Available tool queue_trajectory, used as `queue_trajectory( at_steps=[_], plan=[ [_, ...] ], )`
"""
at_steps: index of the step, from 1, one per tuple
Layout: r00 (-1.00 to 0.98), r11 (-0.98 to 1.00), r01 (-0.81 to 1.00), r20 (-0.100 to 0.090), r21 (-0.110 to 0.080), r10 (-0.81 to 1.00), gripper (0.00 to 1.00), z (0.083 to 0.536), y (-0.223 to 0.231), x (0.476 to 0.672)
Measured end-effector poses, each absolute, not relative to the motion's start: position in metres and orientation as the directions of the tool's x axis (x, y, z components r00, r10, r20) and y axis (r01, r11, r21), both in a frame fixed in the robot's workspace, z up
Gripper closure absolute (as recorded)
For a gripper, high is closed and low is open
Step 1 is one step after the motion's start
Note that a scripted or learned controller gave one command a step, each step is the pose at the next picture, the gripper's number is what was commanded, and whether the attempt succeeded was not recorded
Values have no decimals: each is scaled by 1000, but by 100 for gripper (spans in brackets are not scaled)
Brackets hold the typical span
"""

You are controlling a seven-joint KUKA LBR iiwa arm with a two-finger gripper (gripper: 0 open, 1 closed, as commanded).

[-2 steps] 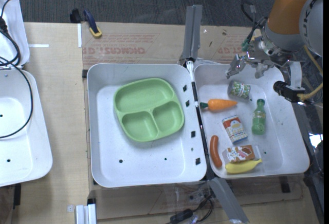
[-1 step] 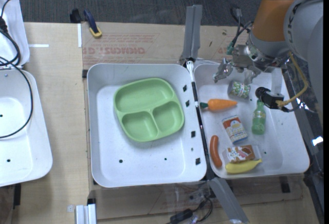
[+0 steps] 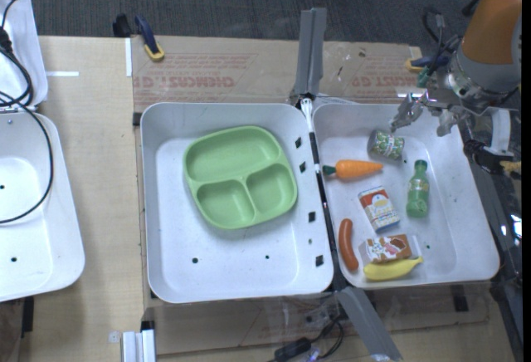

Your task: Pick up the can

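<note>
Camera view: can (image 3: pixel 387 144) sideways, long axis left-right.

Arm (image 3: pixel 495 28) cut off by right edge.

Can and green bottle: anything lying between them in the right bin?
Nothing. In the camera view, bare white bin floor separates the can from the bottle; the carrot lies left of that stretch.

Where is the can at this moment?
The can lies on its side in the right bin, near its far edge, just above the carrot, with the gripper close above it.
</note>
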State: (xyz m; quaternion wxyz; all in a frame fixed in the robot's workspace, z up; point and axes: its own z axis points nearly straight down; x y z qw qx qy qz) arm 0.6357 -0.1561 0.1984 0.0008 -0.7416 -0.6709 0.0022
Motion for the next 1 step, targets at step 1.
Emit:
queue_trajectory(
  at_steps=[1],
  plan=[
    [183,-183,983,0,19,983,0,119,-181,648]
  ],
)
